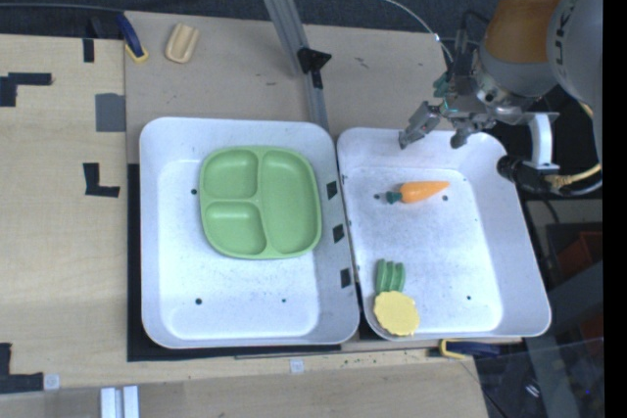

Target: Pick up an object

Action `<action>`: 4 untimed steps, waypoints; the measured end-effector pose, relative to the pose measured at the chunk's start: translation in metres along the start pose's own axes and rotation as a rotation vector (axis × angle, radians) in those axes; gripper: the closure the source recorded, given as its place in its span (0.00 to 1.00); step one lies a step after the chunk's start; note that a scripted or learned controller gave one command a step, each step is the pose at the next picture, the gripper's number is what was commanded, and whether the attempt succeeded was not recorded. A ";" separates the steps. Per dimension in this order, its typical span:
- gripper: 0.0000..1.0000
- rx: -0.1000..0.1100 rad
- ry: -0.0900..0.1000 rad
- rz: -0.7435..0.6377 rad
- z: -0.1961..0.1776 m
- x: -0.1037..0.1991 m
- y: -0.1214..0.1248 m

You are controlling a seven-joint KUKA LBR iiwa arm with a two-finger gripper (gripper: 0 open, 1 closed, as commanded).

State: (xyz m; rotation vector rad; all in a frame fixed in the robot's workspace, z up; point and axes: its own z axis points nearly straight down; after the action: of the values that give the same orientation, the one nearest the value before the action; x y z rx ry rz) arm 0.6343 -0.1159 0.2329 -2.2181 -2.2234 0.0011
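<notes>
You are looking down on a tan wooden surface (59, 240) marked with black tape and carrying two white bins. The carrot (419, 193), orange with a green stem, is lying in the right bin (509, 250). The gripper (431, 132) is hovering above the bin's far edge, fingers spread wide, gripping nothing.

Green plate (261, 202), orange carrot (423, 192) — white bins (167, 308).
</notes>
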 end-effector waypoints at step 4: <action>0.00 -0.021 -0.008 0.001 0.124 -0.003 -0.009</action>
State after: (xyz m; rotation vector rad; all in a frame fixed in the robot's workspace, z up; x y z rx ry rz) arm 0.6252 -0.1190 0.1085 -2.2329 -2.2370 -0.0138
